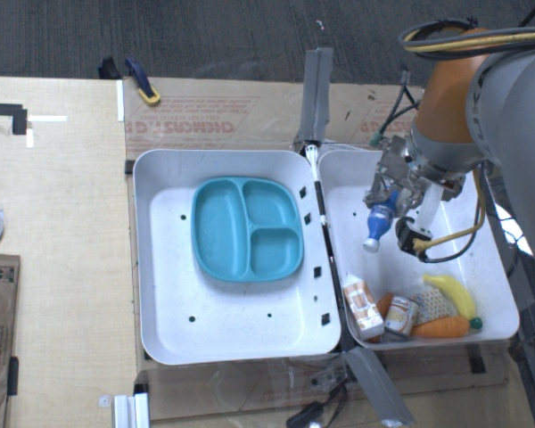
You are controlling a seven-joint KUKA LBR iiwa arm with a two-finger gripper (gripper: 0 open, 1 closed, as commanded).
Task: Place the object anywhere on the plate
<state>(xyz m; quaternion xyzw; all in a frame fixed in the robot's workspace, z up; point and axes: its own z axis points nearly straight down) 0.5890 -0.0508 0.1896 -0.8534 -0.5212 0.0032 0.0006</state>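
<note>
A teal three-compartment plate (221,226) lies in the middle of the left white bin (160,328). Over the upper part of the right bin (348,199), my gripper (394,205) is shut on a blue bottle (381,221). The bottle hangs tilted, its white cap (372,243) pointing down and to the left. It sits to the right of the plate, across the wall between the two bins.
Along the right bin's front edge lie a small carton (361,307), a can (399,316), a carrot (441,328) and a banana (453,293). A black cable (446,239) loops below the wrist. A post (316,96) stands behind the bins.
</note>
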